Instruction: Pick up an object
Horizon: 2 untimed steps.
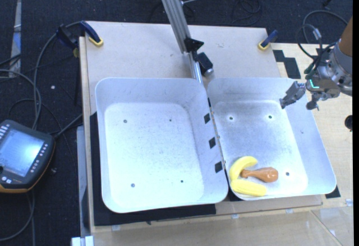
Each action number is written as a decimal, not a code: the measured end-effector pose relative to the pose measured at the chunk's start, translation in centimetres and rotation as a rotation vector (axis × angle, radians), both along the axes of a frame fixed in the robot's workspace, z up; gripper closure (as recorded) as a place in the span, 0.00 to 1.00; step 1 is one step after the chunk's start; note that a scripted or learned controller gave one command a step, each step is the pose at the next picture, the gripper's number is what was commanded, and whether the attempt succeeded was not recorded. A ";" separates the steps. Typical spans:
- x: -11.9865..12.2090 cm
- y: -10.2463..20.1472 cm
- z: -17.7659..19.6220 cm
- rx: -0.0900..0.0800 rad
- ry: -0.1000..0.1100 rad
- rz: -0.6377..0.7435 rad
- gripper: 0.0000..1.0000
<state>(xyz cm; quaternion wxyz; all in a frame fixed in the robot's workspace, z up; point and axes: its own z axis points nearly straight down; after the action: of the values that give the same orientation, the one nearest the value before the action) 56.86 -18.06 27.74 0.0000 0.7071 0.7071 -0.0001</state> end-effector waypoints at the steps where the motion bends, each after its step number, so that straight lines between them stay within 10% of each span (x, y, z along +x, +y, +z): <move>1: 0.0 0.0 0.0 0.000 0.000 0.000 0.00; 2: 0.5 -0.7 -4.9 0.001 0.004 0.000 0.00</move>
<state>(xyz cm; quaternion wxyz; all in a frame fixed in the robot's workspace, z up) 57.39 -18.78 22.80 -0.0018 0.7071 0.7071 -0.0012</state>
